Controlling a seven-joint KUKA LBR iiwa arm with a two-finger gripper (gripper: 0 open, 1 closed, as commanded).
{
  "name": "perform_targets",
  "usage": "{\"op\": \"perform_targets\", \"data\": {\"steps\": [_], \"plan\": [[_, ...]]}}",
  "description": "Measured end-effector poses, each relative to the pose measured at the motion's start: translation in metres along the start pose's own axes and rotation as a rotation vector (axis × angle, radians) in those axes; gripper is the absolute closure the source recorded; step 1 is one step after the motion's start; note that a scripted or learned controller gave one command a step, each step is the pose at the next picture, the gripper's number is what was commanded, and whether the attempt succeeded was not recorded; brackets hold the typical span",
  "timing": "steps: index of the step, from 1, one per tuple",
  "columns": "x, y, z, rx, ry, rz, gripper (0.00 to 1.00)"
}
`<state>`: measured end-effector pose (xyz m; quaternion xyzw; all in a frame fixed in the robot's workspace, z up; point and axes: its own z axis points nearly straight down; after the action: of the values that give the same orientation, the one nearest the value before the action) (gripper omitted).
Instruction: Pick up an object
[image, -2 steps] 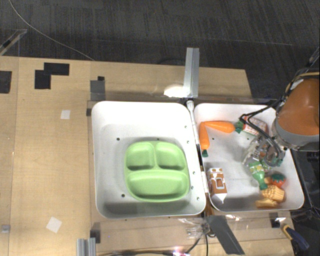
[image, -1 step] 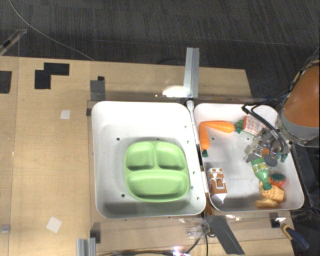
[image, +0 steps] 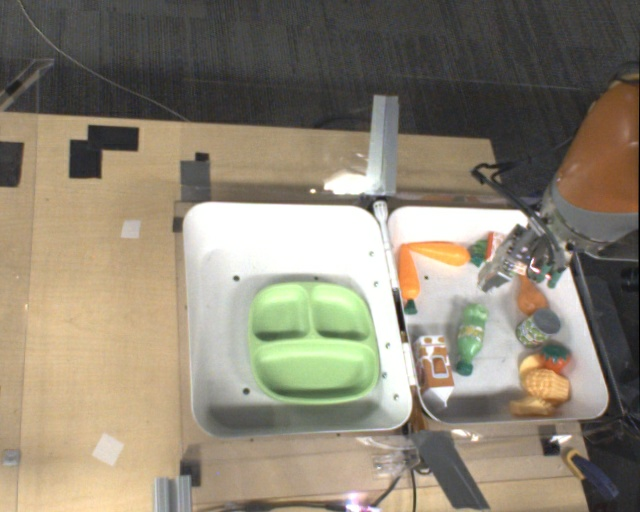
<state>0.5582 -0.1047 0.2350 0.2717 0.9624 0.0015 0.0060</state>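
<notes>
My gripper (image: 510, 262) hangs over the upper right part of the right bin (image: 500, 400), its metal fingers apart with nothing between them. Just left of it lie an orange carrot (image: 436, 254) and a second orange piece (image: 408, 274) along the bin's left wall. A small red and green item (image: 482, 246) sits right beside the fingers. Below the gripper a green bottle (image: 470, 336) lies on the bin floor. To the gripper's lower right is an orange round object (image: 531, 297).
The left bin (image: 215, 250) holds a green divided plate (image: 315, 341). The right bin also holds a brown and white carton (image: 434, 362), a grey-capped item (image: 541, 326), a red and green fruit (image: 555, 355) and yellow corn-like pieces (image: 545, 386). A metal post (image: 383, 145) stands between the bins.
</notes>
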Motion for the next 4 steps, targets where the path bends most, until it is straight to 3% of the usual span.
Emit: {"op": "perform_targets", "data": {"steps": [1, 2, 3, 4], "plan": [[0.021, -0.068, 0.143, 0.001, -0.007, 0.089, 1.0], [0.02, -0.101, 0.109, 0.003, 0.0, -0.223, 1.0], [0.024, -0.048, 0.019, 0.0, -0.003, -0.08, 1.0], [0.06, 0.019, 0.02, 0.0, 0.005, -0.015, 1.0]]}}
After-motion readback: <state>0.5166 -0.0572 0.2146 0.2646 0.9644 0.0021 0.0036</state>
